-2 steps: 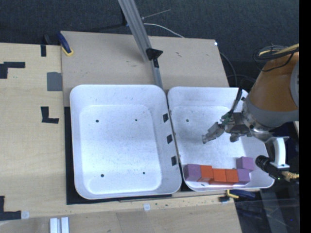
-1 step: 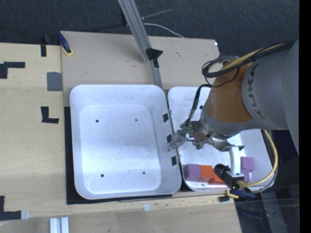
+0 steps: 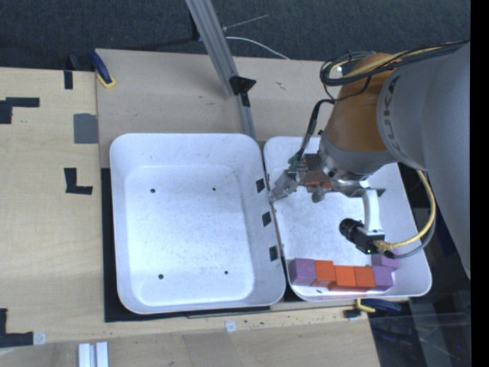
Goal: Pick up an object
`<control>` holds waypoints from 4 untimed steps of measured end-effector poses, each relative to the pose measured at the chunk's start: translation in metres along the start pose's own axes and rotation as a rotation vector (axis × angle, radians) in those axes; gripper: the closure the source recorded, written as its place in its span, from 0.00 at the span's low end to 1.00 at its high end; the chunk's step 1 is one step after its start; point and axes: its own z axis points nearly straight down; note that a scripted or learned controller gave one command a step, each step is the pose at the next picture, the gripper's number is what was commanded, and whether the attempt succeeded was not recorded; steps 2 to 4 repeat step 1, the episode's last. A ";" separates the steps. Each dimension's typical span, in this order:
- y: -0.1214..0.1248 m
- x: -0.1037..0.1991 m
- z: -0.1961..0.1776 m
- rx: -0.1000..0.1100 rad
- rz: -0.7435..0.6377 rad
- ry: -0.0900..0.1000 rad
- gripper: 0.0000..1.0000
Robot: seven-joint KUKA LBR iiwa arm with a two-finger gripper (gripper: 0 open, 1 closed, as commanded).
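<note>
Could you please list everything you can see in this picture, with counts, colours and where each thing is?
Bins: two, white, side by side on the bench; left bin, right bin.
Purple blocks: two, at the near edge of the right bin; one at the left end of the row, one at the right end.
Orange blocks: a run of orange between the purple ones; the exact count is hard to tell.
Metal rail: one, silver, slanting down from the top toward the bins.
Bench: one, tan wood, with black tape marks at the left.
Arm: one, grey with an orange band, reaching in from the right.
Pincer: one, dark, over the right bin near its left wall.
</note>
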 end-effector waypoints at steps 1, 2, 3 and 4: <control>0.022 0.111 0.000 0.003 -0.008 0.004 0.00; 0.022 0.111 0.000 0.003 -0.008 0.004 0.00; 0.022 0.111 0.000 0.003 -0.008 0.004 0.00; 0.022 0.111 0.000 0.003 -0.008 0.004 0.00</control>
